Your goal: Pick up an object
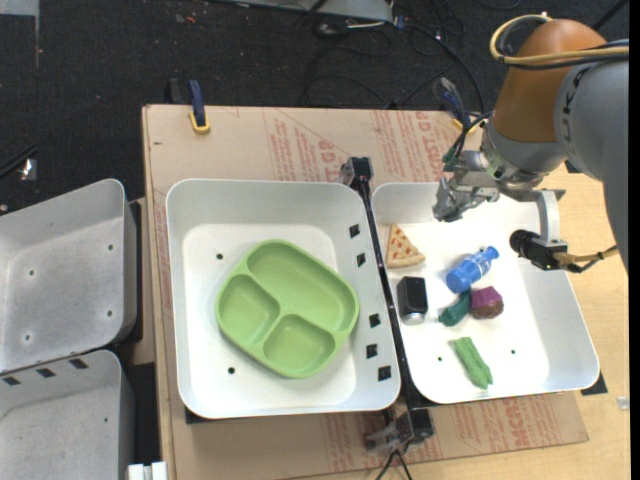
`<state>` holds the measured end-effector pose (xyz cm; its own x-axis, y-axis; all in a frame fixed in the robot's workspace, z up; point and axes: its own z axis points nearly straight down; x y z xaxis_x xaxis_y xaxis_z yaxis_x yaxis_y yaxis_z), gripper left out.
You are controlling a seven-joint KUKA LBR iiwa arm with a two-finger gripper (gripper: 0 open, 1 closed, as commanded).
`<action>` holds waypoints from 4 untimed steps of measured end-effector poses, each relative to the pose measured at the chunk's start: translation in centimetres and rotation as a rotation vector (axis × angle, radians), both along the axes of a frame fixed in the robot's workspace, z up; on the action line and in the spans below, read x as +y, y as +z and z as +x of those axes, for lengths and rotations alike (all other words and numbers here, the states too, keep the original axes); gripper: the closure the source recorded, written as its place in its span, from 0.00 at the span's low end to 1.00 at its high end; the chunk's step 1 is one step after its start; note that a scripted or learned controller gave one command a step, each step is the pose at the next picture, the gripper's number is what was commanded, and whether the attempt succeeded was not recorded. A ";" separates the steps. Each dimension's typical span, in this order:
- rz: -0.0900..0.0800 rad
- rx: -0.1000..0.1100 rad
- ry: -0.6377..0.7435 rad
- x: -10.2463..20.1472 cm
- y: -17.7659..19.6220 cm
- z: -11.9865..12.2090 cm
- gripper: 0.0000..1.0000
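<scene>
Two shallow white bins sit side by side on a bench, seen from above at a slant. The left bin (190, 268) holds a green divided plate (287, 308). The right bin (570, 338) holds the small objects: a pizza-slice toy (403, 247) near the dividing wall, a black rectangular item (412, 298) just below it, a blue bottle (470, 269), a dark purple object (487, 302) touching a teal piece (455, 311), and a green strip (471, 361) lying apart toward the near rim.

The grey arm (590, 108) enters from the right, cut off by the frame edge. Its gripper (452, 206) hangs over the bin's far left corner, above and apart from the pizza slice; the tip is dark and small, so its opening cannot be made out. Nothing is visible between its tips. A black fitting (533, 248) on the arm overhangs the bin's right side. Bare floor lies along the far wall and in the near right corner.
</scene>
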<state>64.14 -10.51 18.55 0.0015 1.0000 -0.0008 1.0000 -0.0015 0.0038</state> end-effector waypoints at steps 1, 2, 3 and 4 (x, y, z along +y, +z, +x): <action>0.000 -0.001 0.003 0.0 5.3 0.1 1.00; 0.002 0.005 0.007 5.0 6.2 -2.0 1.00; 0.002 0.007 0.007 9.9 4.9 -4.7 1.00; 0.003 0.007 0.009 15.1 5.5 -7.6 1.00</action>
